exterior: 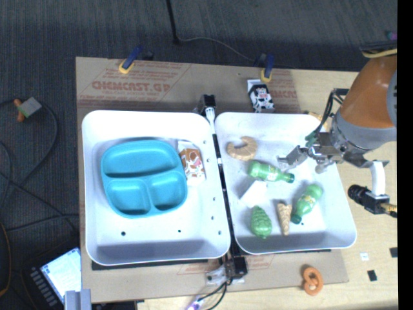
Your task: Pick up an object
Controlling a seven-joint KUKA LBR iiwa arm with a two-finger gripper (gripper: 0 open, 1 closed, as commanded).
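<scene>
Tool [303,158] spread open over right bin [335,237], just beside green bottle [271,172], bare floor toward far rim

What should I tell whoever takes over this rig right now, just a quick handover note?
Gripper: open, above the right bin, holding nothing.
Right bin: green bottle just left of the gripper, second green bottle, bagel, green pinecone-shaped toy, cone.
Left bin: blue divided tray, small snack packet.
Done: nothing picked.
Left: close on one object and lift.
</scene>
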